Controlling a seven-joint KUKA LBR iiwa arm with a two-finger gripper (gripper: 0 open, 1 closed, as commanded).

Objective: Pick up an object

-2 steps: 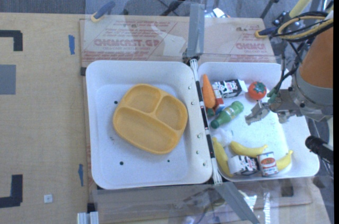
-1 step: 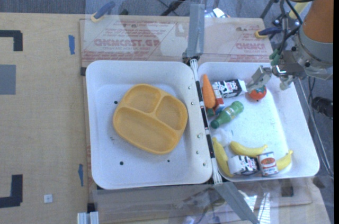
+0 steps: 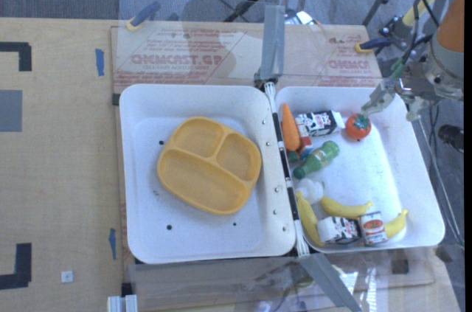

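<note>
A small red tomato [image 3: 358, 126] is seen near the far right corner of the right bin [image 3: 417, 178], resting on the bin floor. The gripper [image 3: 394, 98] is held just above and to the right of it, over the bin's far rim, its two fingers spread apart with nothing between them. To the tomato's left, a black-and-white carton [image 3: 319, 122], a carrot [image 3: 290, 127] and a green bottle [image 3: 316, 159] are placed. A yellow divided plate [image 3: 209, 164] is set in the left bin [image 3: 140, 156].

Yellow plate [image 3: 209, 164], toy-filled right bin [image 3: 413, 178]
</note>
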